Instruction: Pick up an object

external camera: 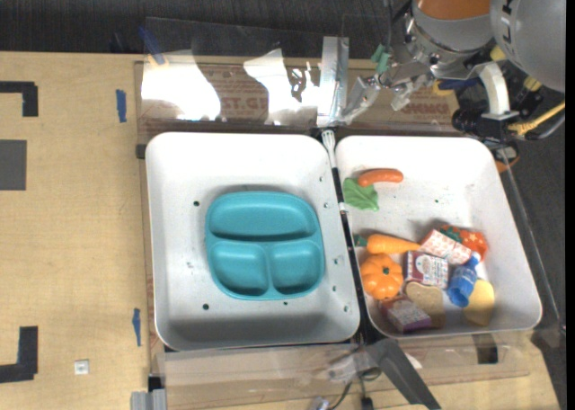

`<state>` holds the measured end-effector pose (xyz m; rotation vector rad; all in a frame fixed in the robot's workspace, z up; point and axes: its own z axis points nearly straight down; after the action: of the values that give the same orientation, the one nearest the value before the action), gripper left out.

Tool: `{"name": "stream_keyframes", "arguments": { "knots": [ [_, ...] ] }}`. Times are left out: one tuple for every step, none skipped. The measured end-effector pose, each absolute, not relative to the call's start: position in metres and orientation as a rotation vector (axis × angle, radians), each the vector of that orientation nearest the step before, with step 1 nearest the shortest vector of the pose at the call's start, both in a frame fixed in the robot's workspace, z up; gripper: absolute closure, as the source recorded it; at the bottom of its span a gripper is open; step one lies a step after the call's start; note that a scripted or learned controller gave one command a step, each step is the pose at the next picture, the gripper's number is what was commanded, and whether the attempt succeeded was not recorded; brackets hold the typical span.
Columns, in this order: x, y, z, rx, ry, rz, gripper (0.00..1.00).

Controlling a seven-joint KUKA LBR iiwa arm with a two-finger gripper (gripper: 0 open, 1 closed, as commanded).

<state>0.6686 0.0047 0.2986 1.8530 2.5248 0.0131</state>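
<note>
Clearly we are pre-approach: our gripper (388,84) hangs beyond the right bin (503,210), grip unreadable, and must descend toward the carrot (381,177) inside it.

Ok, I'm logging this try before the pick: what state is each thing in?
hand: raised behind the right bin, nothing visibly held.
teal tray: flat in the left bin, compartments bare.
carrot with green top: lying alone in the right bin.
toy food pile: bunched at the near corner, untouched.
</note>
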Motion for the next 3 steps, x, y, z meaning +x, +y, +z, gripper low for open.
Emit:
{"name": "stream_keyframes", "arguments": {
  "knots": [
    [0.667, -0.047, 0.277, 1.826, 2.557, -0.003, 0.0],
    [0.599, -0.105, 0.192, 1.938, 2.478, -0.008, 0.0],
    [0.66, -0.123, 0.089, 1.86, 2.521, 0.007, 0.0]
  ]
}}
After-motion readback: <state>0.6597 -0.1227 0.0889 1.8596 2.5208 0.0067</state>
